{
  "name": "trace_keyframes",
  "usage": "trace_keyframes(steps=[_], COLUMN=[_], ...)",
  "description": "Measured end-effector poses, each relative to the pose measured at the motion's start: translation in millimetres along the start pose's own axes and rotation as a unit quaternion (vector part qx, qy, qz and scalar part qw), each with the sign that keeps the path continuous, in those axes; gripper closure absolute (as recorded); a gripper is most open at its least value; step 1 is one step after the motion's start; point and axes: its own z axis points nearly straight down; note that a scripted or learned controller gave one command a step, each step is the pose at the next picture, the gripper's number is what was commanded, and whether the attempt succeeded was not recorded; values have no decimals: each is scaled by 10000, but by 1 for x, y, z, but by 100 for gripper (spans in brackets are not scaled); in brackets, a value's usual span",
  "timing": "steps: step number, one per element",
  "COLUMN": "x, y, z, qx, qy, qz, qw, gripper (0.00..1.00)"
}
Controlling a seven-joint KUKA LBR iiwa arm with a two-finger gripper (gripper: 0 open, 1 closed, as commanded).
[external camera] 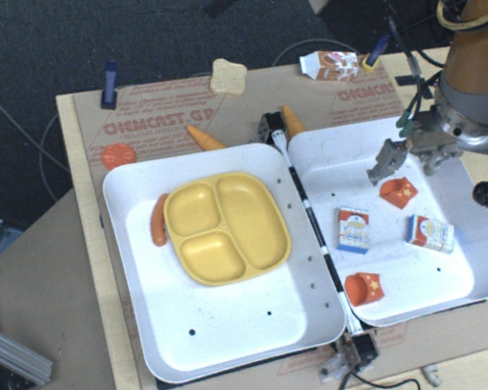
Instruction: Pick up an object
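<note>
My gripper (410, 159) hangs over the back of the right bin (486, 275), open, with its two fingers spread apart and nothing between them. Just below it, on the bin floor, lies a small red block (398, 193). Farther forward in the same bin are a white and blue carton (353, 229), a second carton (430, 233) to its right, and another red piece (363, 287) near the front edge.
In the left bin (238, 333) sit a yellow divided plate (226, 226) and a sausage (157, 221) beside it. Behind the bins on the cardboard lie a bread slice (227, 75), a carrot (205, 137), a small carton (330, 64) and an orange disc (116, 154).
</note>
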Motion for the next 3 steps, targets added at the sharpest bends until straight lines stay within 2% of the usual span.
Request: trace_keyframes(steps=[1, 2, 3], x=[-61, -75, -71], y=[25, 43, 40], z=[36, 125, 154], qx=[-6, 17, 13], qy=[-12, 3, 4], qz=[10, 5, 3], qw=[10000, 10000, 10000], gripper=[0, 0, 0])
